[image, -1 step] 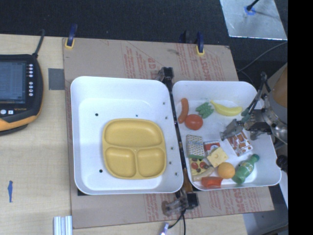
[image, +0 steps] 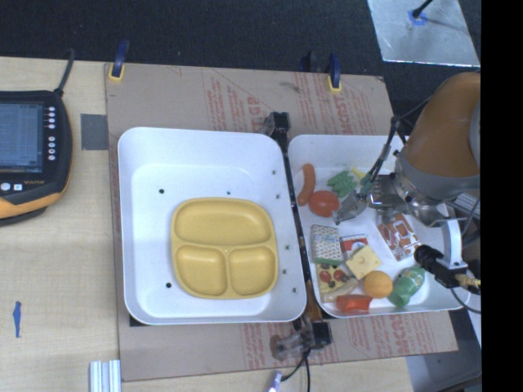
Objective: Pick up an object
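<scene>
The left bin [image: 135, 219] holds a yellow divided plate [image: 224, 246] at its centre. In the right bin [image: 304, 147], toy food crowds together: a sausage [image: 306, 183] at ten o'clock, a tomato [image: 324, 203] beside it, a cheese wedge [image: 363, 262] and an orange [image: 377, 284] toward six o'clock. The gripper [image: 353, 207] hangs over the bin's middle beside the tomato; whether it grips anything cannot be told.

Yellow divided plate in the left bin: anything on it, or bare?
Bare. The yellow divided plate lies flat in the left bin, and all three compartments show plain yellow. The toy food sits in the right bin.
</scene>
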You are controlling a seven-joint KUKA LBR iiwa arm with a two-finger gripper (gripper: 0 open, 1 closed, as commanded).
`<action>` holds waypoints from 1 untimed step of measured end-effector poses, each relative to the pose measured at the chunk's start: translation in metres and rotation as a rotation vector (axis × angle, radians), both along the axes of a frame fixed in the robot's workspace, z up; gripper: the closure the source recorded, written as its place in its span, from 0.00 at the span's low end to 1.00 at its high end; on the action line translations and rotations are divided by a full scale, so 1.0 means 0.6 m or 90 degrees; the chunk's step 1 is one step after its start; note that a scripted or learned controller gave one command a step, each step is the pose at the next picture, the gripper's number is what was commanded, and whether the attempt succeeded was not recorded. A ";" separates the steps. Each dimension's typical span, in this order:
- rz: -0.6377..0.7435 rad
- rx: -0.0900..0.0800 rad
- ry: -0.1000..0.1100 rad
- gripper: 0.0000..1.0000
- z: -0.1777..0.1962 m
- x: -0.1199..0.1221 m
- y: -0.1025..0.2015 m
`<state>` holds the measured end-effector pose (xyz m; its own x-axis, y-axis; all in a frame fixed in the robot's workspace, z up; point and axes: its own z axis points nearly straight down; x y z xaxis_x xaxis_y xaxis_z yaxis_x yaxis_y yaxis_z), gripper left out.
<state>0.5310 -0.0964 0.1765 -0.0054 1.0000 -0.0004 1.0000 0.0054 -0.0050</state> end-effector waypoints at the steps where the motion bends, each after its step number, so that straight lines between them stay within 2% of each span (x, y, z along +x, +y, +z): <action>1: 0.000 0.000 0.000 0.00 -0.132 0.163 -0.019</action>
<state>0.6287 -0.1080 0.0972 -0.0057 1.0000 -0.0008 1.0000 0.0057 -0.0048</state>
